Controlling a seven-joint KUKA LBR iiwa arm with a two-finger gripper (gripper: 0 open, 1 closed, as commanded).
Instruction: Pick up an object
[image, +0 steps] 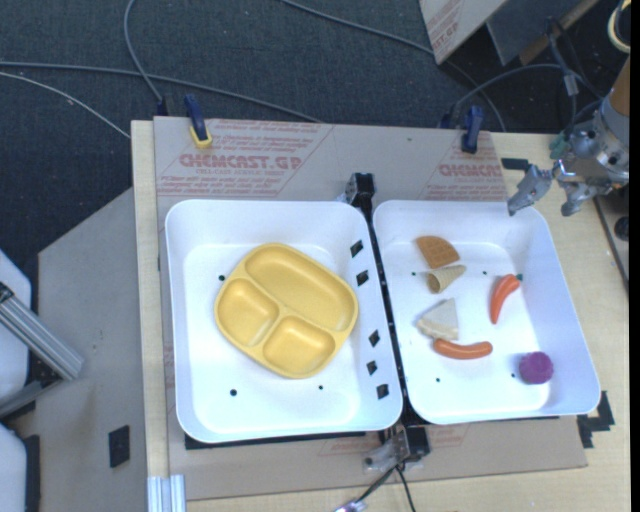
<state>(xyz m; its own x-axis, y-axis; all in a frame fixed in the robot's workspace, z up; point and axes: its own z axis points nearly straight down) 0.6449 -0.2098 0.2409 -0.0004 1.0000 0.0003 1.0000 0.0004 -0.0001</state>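
The fingers stand spread wide with nothing between them, over the right bin's rim at 1 o'clock; inside it lie a carrot, a sausage, a purple ball; the left bin bears a yellow tray.

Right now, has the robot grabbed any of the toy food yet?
Not yet. The gripper hangs open over the right white bin's top corner, nothing between its jaws. The orange carrot, sausage and purple ball lie untouched. Reaching down and grabbing are left.
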